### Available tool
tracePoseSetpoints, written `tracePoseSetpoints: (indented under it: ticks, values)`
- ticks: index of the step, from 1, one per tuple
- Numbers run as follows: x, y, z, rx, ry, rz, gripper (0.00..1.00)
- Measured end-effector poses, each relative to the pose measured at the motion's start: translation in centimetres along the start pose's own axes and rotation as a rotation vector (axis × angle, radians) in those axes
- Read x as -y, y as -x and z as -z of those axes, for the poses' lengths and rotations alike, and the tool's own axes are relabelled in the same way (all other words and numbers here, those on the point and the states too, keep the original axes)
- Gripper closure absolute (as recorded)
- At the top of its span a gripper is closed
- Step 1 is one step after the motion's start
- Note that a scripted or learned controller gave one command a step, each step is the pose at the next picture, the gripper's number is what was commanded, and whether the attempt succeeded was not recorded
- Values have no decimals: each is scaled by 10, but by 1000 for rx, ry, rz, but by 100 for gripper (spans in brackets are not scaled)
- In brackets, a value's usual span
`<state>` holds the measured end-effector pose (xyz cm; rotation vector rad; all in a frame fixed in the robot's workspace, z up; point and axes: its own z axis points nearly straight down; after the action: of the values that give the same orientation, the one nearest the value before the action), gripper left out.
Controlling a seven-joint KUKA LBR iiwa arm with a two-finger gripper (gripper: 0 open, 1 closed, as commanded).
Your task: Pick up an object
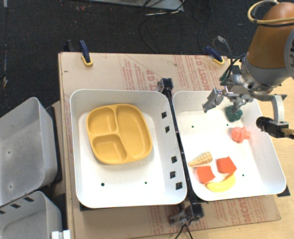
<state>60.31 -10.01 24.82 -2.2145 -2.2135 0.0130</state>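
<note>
Grey arm (266,59) — orange band, yellow cable loop, dark metal wrist hardware

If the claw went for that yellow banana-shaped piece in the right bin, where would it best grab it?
Probably across the middle of the yellow banana, coming straight down from above. It lies flat, curved and narrow, so its thin width should fit between the fingers. One orange block sits close above it and another to its left, so the fingers have more room closing across it near its lower edge.

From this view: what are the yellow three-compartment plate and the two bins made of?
Yellow three-compartment plate: looks like moulded plastic, matte, with rounded dividers and soft sheen. The two shallow white bins: probably thin formed plastic, smooth and slightly glossy with rolled rims; coated metal can't be excluded.
</note>
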Motion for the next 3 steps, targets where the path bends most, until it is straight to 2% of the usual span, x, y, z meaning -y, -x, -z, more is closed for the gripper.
tracePoseSetpoints:
  ticks: [1, 2, 3]
  values:
    - [-2, 0, 8, 2, 13, 2, 0]
    - [5, 4, -53, 1, 8, -2, 0]
    - [8, 6, -97, 1, 9, -2, 0]
